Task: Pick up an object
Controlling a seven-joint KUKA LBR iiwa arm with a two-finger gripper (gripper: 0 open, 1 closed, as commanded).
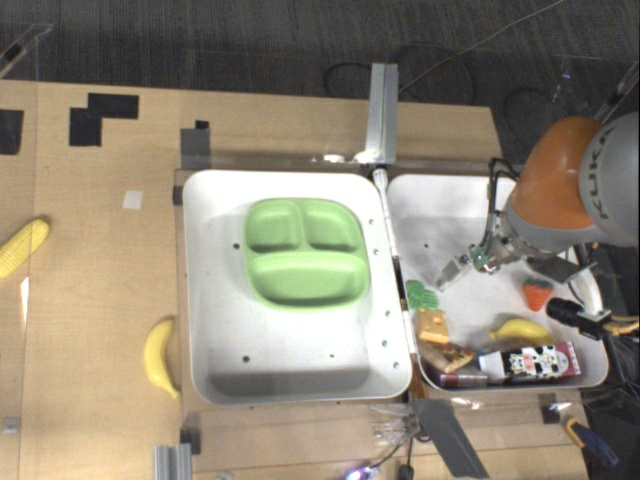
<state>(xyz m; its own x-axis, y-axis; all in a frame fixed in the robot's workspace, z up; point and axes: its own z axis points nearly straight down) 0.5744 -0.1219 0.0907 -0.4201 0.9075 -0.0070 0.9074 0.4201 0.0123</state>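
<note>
Step in hand: the arm [560, 183] reaches in over the right bin [450, 203], and I judge it is lining up on something to grab; nothing looks lifted yet.

End effector [455, 271]: it hangs low over bare bin floor, pointing down and toward the clutter. From where I stand I cannot tell how wide it is set, and I see nothing in its hold.

Doing it well: I would pick 1 item that lies apart from the rest, come straight down over its middle, and close across its narrow side. The pile in the near corner is crowded, so a grab there could catch 2 things or push them into the wall.

Green piece [421, 295]: just below the end effector and a little toward the divider; the closest candidate, and it lies fairly free.

Cheese-like wedge [432, 325]: further below the end effector, just beyond the green piece.

Toy banana [522, 330]: below the end effector and off toward the arm's side, lying on a flat printed packet [530, 361].

Strawberry toy [538, 294]: level with the end effector, well off toward the arm's side, sitting alone.

Green divided tray [303, 251]: in the left bin [215, 288], across the divider from the end effector.

Desk [90, 298]: a yellow banana [159, 356] and a corn cob [22, 247] lie outside the bins, well apart from the end effector.
</note>
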